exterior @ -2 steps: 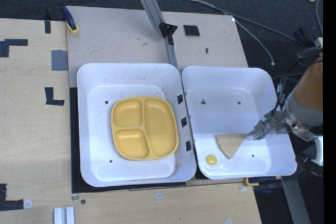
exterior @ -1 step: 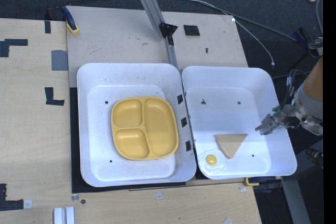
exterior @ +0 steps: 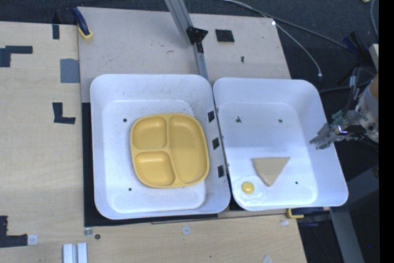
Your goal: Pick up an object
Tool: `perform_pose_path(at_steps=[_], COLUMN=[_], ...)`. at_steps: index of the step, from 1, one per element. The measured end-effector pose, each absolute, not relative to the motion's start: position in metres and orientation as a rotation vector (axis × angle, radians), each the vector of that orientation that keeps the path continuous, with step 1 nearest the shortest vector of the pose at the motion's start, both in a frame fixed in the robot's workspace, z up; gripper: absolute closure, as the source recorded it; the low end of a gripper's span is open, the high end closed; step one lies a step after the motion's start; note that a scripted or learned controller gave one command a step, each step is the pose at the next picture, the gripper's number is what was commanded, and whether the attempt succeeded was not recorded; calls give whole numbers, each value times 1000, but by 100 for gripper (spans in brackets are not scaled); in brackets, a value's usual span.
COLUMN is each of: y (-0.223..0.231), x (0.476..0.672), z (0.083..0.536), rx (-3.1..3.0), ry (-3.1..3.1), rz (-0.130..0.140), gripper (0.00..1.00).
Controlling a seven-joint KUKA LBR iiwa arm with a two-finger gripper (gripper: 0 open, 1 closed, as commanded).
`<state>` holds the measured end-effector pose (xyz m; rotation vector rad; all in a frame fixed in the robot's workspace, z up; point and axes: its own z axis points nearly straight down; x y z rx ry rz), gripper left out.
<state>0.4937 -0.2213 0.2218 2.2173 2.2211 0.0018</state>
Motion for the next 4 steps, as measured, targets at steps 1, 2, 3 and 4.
perform_pose_path(at_steps=[1,2,3,4], y=[-171,-119,-61,-10], x=[503,526,540,542], z=[231,225,233,224], rx=[2215,2215,2215,2217], ry=[2229,2231,2231,2230], rz=[2,1,0,-3], gripper=[100,100,100,100])
